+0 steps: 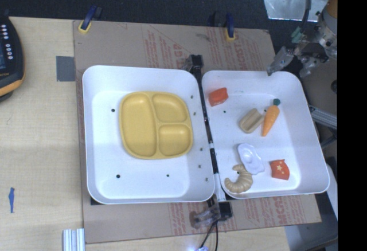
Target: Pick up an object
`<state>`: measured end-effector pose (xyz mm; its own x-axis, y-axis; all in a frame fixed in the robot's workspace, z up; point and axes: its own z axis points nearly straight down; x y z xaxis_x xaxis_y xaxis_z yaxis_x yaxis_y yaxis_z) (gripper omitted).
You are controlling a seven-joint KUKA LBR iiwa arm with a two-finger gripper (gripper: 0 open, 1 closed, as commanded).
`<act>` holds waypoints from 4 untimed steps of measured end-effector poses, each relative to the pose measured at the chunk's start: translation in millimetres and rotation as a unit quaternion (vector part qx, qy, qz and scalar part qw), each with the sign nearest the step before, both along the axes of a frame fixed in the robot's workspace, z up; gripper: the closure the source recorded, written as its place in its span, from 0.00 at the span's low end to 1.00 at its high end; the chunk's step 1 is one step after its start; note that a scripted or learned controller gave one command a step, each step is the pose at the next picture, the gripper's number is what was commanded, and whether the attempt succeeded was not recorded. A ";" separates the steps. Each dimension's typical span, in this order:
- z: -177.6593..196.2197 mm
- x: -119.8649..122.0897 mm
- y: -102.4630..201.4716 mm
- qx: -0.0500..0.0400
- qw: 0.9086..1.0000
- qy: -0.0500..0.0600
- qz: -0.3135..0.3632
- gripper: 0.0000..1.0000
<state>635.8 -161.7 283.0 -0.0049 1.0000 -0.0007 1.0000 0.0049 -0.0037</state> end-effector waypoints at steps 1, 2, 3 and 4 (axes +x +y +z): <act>-119.1 -25.7 -44.5 0.000 1.000 0.006 -0.002 0.00; -193.5 -29.5 -31.5 0.000 1.000 0.000 -0.001 0.00; -173.8 -25.9 -35.0 -0.003 1.000 -0.006 -0.001 1.00; -167.9 -39.0 14.3 0.001 1.000 -0.001 0.002 1.00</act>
<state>596.8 -147.5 115.1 -0.0091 1.0000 0.0009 1.0000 0.0091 -0.0017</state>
